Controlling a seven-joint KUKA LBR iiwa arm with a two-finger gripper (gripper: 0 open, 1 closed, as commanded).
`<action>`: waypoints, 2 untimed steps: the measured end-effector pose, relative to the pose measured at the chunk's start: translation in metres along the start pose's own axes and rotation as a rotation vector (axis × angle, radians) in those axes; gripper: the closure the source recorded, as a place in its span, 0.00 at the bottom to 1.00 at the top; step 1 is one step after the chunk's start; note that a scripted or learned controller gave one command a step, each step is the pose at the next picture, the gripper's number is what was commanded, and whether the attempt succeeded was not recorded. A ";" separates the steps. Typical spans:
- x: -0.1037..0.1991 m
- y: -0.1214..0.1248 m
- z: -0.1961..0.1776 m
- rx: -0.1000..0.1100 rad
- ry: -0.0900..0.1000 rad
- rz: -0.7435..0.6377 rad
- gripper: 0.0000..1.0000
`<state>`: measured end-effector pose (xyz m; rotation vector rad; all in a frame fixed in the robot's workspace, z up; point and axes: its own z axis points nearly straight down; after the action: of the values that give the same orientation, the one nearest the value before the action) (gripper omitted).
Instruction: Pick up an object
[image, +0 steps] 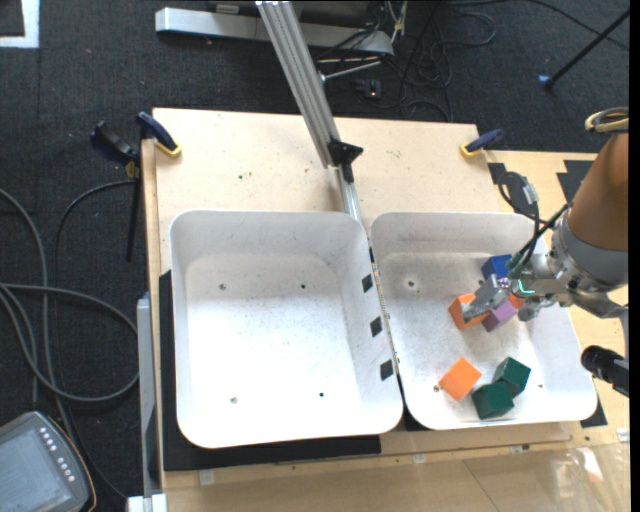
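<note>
Blocks (483, 312) sit partly hidden beneath the tool (497, 300); its grip state cannot be told.

No readable text, labels, brands or numbers on bench, bins or objects.

Two white bins (270, 330), two orange blocks (461, 379), two green blocks (494, 400), one purple block (500, 313), one blue block (497, 268).

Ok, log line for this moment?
end effector: low in right bin | at purple block, orange block | grasp: unconfirmed
</note>
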<state>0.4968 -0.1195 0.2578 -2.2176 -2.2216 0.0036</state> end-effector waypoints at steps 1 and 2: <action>0.000 0.001 -0.002 -0.004 -0.001 0.001 0.00; 0.011 0.001 0.049 0.002 0.001 0.001 0.00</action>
<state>0.4974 -0.1087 0.2089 -2.2177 -2.2184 0.0048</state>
